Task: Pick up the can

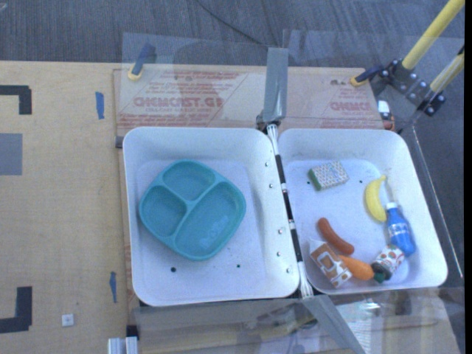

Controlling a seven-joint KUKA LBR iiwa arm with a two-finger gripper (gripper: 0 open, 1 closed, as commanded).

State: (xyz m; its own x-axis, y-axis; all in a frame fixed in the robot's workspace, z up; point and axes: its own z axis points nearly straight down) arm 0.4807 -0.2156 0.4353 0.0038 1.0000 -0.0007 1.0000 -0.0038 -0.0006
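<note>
The can (389,258) is small, with a white and red pattern. It lies on its side near the front right corner of the right bin (354,147). A blue bottle (399,229) lies right behind it. The green end of an orange carrot (359,268) touches the can on its left.
The right bin also holds a yellow banana (375,199), a sausage (335,236), a small patterned carton (329,264) and a green sponge (328,175). In the left bin (147,275) sits a teal divided plate (192,209). Yellow poles (435,28) stand at the back right.
</note>
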